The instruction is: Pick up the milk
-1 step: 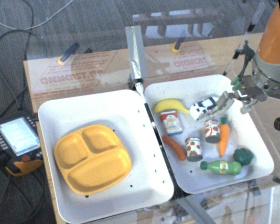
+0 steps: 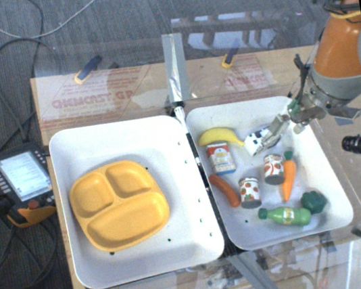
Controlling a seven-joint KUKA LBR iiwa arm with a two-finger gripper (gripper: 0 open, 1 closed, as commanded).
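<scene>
Your right bin (image 2: 338,206) holds the banana (image 2: 218,136), cans and carrot (image 2: 288,179); the gripper (image 2: 270,136) pinches the milk (image 2: 255,142) there. Left bin (image 2: 65,194): yellow tray (image 2: 118,203).

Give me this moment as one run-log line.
task: pick up milk | tool: right bin, at milk | grasp: unconfirmed | milk: lying beside banana | left bin: yellow tray

One fixed camera looks down at a slant from above the table (image 2: 50,100), far enough off to take in both white bins (image 2: 124,133) whole. The arm (image 2: 340,55) enters to the right of the bins.
</scene>
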